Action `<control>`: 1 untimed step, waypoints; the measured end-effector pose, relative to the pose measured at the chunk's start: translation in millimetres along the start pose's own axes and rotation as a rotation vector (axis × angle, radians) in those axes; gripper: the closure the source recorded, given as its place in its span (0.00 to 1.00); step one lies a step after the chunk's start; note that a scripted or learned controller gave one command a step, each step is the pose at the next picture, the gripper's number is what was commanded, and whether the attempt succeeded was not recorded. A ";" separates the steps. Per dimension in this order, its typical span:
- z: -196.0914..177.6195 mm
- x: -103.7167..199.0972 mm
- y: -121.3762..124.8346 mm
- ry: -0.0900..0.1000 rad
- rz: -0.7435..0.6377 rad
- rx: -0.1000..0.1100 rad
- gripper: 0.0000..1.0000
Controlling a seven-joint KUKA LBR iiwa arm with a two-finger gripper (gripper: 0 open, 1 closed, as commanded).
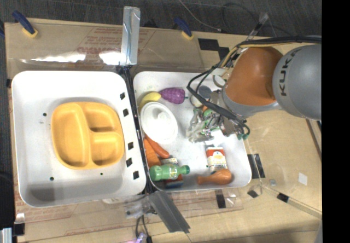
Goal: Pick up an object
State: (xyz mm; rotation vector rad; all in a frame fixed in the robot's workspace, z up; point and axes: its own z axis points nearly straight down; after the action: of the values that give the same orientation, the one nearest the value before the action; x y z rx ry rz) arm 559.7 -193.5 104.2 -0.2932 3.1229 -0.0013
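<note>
A cardboard-topped bench (284,143) bears two white bins (22,127) — side by side.

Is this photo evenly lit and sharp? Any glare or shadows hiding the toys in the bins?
Camera view: soft, fairly even light; glare whitens the tape strip above the left bin, whose lower-left corner carries a grey shadow. The arm's orange band throws little shadow over the right bin. Small parts at the gripper look slightly blurred; the green bottle reads clearly.

The arm (295,80) is a rounded grey casing with part of the maker's name, "KUK", in dark letters on its side. A glossy orange band (251,75) wraps it above the wrist. Black cables (205,80) loop beside the orange section toward the metallic gripper (203,127), with thin green wiring among its parts.
</note>
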 end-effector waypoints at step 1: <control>-28.7 -21.9 44.2 0.001 0.208 0.000 1.00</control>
State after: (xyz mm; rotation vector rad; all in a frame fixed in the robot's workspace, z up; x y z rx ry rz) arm 572.8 -145.9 132.9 0.0332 3.1370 -0.0001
